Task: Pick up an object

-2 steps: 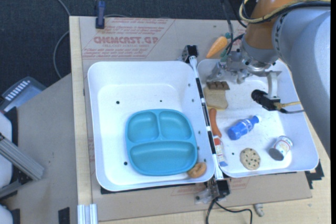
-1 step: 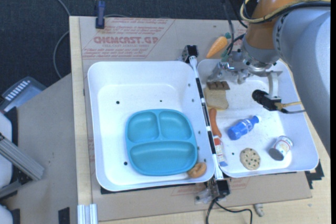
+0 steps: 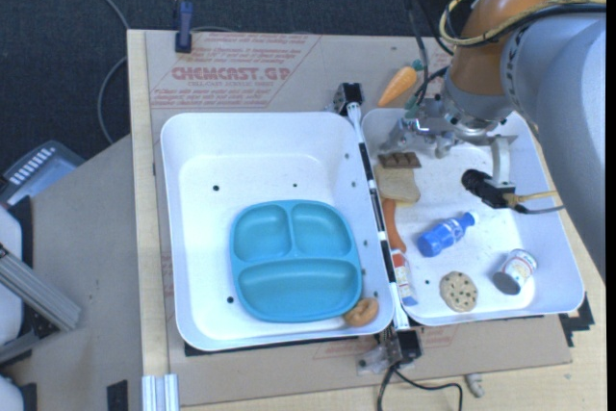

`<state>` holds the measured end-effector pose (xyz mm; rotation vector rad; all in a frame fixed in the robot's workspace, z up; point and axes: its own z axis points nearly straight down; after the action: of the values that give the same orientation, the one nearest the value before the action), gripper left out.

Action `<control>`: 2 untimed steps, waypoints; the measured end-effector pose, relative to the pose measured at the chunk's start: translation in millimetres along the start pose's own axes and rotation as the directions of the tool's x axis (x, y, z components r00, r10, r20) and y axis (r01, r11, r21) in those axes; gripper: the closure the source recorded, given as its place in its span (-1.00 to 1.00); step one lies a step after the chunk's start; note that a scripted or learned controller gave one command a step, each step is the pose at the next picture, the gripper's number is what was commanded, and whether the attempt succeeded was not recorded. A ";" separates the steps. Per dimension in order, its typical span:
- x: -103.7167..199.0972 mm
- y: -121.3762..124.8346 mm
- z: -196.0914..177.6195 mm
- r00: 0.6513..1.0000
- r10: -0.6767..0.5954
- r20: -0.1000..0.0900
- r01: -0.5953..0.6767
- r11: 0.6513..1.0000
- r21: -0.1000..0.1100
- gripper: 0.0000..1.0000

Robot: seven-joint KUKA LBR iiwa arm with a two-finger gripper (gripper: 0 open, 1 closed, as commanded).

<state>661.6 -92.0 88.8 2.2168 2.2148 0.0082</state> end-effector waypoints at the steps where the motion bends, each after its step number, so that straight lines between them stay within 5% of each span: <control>1: 0.2 6.7 0.9 1.000 -0.002 -0.001 0.002 1.000 0.004 -1.00; 2: -0.2 6.8 0.9 1.000 -0.002 -0.002 0.002 1.000 0.003 -1.00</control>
<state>668.4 -92.2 88.0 2.2170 2.2193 0.0062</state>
